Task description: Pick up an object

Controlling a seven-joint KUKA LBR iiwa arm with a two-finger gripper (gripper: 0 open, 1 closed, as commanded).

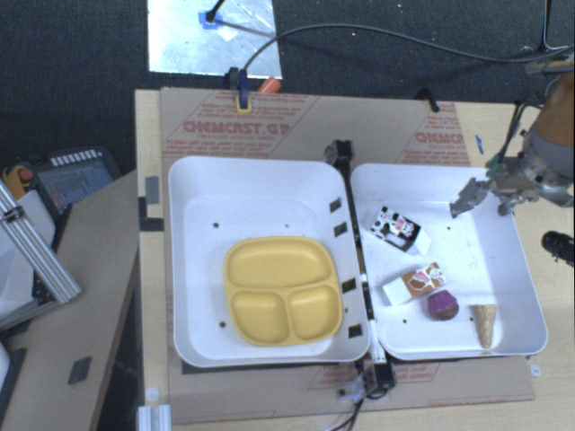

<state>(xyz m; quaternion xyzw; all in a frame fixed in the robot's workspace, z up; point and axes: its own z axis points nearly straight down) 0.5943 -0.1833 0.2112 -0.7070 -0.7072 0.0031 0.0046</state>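
The right bin (503, 241) holds a black-and-white patterned toy (395, 227), a small white packet with an orange picture (415, 284), a purple lump (441, 305) and a tan cone (485, 323). My gripper (486, 202) hangs over the bin's upper right part, reaching in from the right. Its fingers (464, 199) are spread open with nothing between them. It stands to the right of and somewhat above the patterned toy, apart from every object.
The left bin (198, 205) holds a yellow divided plate (283, 290). A black divider with clips (352, 241) runs between the bins. A cable (377, 36) crosses the back, and a metal sheet (214, 25) lies beyond the bench.
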